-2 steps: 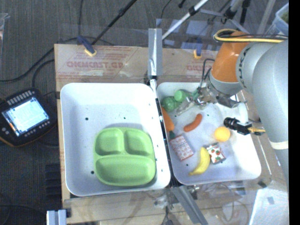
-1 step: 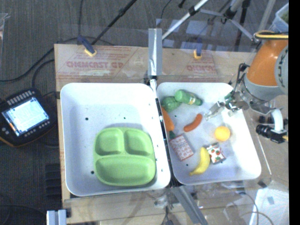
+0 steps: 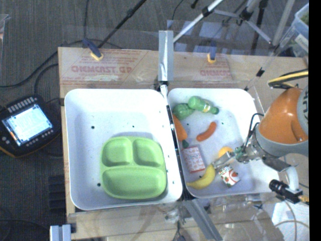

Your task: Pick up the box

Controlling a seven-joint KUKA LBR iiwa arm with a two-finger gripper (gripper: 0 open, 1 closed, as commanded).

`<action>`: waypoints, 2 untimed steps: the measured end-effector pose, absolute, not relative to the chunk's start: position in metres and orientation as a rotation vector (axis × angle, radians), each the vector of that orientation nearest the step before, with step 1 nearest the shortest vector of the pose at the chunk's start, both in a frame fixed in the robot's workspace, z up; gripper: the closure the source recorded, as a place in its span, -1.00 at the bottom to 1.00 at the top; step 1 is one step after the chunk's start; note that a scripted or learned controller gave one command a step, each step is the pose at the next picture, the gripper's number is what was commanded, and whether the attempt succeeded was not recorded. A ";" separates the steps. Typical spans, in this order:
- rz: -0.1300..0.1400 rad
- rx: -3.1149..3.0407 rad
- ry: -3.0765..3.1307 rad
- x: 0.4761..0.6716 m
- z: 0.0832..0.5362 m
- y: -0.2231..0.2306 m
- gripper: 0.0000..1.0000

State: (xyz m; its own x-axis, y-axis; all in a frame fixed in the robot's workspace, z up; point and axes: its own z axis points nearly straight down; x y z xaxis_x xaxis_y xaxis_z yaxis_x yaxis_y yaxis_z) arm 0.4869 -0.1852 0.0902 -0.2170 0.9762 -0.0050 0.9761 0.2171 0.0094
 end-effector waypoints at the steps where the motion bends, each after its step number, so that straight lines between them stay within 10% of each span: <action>1: 0.001 2.323 2.117 0.495 0.109 -0.100 -1.00; 2: 0.013 2.225 2.212 0.531 0.094 -0.098 -1.00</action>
